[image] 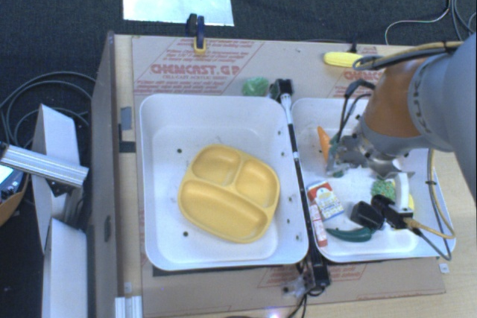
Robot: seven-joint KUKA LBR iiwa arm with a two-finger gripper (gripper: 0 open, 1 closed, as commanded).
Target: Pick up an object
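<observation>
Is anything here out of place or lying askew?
Two things lie outside the bins: a green object and a yellow object rest on the cardboard behind them. In the left bin, the yellow divided tray sits turned at an angle to the walls.

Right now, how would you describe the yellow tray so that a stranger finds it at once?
Look at the left white bin of the two on the bench. In its middle lies the yellow tray, a rounded plate with three compartments. It is the lone thing there, while the right bin holds several small items under the arm.
</observation>
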